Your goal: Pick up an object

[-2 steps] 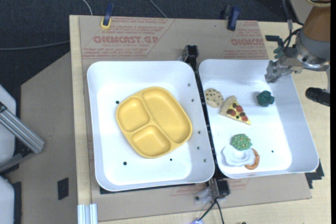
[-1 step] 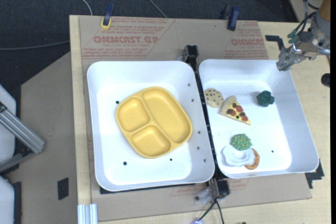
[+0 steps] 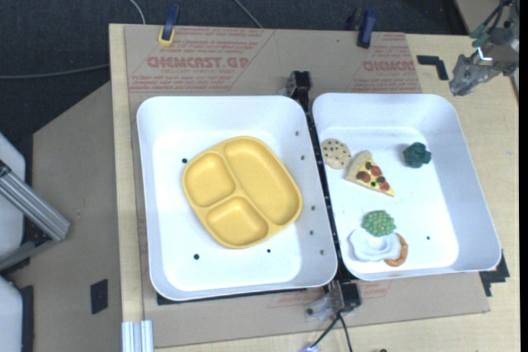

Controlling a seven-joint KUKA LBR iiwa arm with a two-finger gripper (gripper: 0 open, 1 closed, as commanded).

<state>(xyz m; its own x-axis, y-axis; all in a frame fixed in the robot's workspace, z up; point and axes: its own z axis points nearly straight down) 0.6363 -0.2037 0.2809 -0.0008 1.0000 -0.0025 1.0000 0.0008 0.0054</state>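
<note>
- A yellow divided plate (image 3: 241, 191) lies in the left bin (image 3: 157, 177) on the table (image 3: 124, 95).
- The right bin (image 3: 445, 119) holds a cookie (image 3: 335, 152), a pizza slice (image 3: 369, 174), a white cup with green top (image 3: 377, 237) and a dark green piece (image 3: 417, 155).
- The pincer (image 3: 469, 75) hangs outside the right bin's far right corner, touching nothing; I cannot tell how it is set.

Bench (image 3: 272, 53): brown board, mid-frame | left white bin (image 3: 157, 202) and right white bin (image 3: 462, 177) sit side by side, touching | clamps at the top edge: yellow clamp (image 3: 168, 27), blue clamp (image 3: 365, 25)
</note>
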